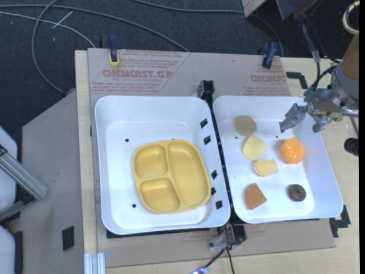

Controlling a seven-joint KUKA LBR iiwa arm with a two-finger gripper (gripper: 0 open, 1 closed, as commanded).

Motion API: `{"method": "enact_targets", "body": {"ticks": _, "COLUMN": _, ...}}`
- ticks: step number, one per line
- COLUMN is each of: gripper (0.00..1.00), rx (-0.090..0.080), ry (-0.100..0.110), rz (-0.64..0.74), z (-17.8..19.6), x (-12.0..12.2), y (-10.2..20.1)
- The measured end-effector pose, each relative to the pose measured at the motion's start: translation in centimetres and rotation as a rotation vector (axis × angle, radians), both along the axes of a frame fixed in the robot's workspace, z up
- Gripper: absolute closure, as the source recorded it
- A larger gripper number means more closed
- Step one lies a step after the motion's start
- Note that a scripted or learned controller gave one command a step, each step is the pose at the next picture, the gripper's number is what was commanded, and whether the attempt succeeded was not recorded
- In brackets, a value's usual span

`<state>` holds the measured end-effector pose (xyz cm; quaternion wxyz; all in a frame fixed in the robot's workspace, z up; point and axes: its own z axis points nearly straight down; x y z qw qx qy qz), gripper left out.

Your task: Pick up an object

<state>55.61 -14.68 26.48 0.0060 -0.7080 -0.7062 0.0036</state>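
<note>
The right bin (325, 153) holds several small food-like items: a tan round disc (245, 125), a pale yellow piece (254, 148), a small ridged yellow chip (265, 167), an orange fruit-like ball (292, 150), an orange-brown wedge (255, 196) and a dark brown round piece (296, 193). My gripper (304, 120) hangs above the bin's far right part, just above and beyond the orange ball. Its two fingers stand spread apart with nothing between them.
The left bin (108, 153) carries a yellow three-compartment tray (170, 176). A black divider with clips (212, 147) runs between the bins. Blue clamps (113, 49) hold the cardboard base at the back. Cables trail over the dark floor behind.
</note>
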Motion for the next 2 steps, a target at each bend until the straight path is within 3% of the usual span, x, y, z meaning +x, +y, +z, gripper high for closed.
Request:
{"method": "enact_targets", "body": {"ticks": 1, "gripper": 0.0, "rx": -0.002, "ry": -0.012, "rz": 0.003, "z": 0.6, "x": 0.2, "y": 0.0}}
{"method": "enact_targets", "body": {"ticks": 2, "gripper": 0.0, "rx": -0.001, "ry": -0.008, "rz": 0.002, "z": -4.6, "x": 0.9, "y": -0.7}}
